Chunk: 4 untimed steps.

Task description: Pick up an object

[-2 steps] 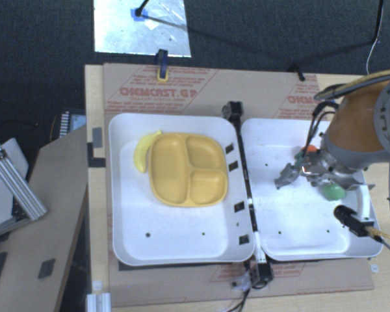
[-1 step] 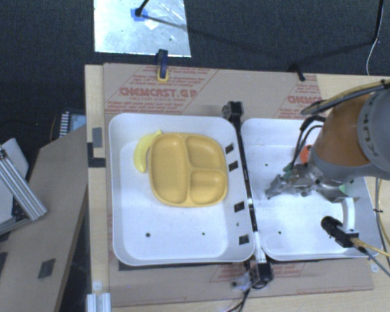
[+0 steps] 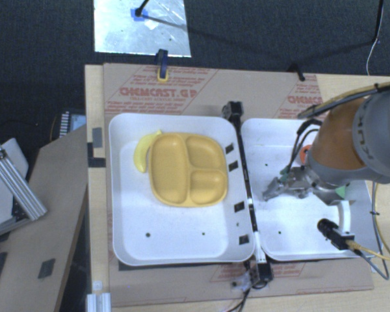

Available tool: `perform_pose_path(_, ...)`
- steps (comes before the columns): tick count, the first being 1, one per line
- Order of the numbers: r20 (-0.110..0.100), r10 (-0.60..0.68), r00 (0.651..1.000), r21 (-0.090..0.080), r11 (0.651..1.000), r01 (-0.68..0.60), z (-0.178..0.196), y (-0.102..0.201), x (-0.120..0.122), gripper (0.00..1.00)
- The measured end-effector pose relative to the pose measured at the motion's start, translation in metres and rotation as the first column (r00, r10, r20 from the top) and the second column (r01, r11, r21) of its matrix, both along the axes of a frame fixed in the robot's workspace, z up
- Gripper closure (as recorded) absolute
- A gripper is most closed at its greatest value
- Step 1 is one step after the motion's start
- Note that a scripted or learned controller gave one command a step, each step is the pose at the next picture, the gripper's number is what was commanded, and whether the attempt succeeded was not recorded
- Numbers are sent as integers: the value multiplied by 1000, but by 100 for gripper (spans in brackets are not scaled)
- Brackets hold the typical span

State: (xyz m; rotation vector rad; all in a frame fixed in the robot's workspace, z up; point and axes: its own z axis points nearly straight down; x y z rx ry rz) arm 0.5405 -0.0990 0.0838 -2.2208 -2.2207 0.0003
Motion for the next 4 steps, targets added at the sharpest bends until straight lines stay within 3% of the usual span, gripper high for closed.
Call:
perform_pose_path(1, 3, -1, 1000, 0, 1000, 1, 11, 0, 1, 100)
perform_pose_path(3, 8, 4, 1000, -2, 1000, -4, 122, -8, -3, 100)
perform_pose_path(4, 3, 10, 1000, 1, 1000, -10, 116, 47, 3, 100)
